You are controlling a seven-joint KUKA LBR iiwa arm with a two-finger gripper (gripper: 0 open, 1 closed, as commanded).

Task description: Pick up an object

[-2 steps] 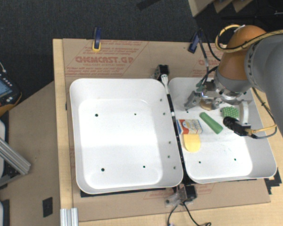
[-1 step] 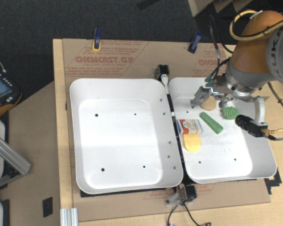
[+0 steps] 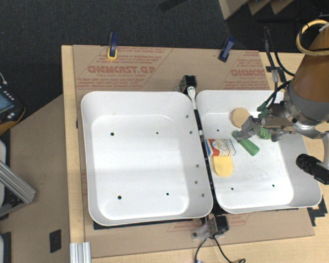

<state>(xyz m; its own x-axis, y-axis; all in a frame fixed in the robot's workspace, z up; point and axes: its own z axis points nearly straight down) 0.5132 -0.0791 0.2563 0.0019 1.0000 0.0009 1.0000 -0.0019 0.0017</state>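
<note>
Camera view looks down on a counter (image 3: 77, 147) with two white bins side by side: the left bin (image 3: 142, 158) has a bare floor, while the right bin (image 3: 263, 190) holds four things clustered in its upper middle. A round tan piece (image 3: 240, 115) lies near the far wall, a green block (image 3: 250, 146) just below it, and a red-and-white packet (image 3: 220, 147) touches a yellow piece (image 3: 223, 166) close to the shared divider. The gripper (image 3: 247, 133) hangs between the tan piece and the green block with nothing visibly between its fingers, whose spread I cannot tell; the bin's near half and right side lie open.
</note>
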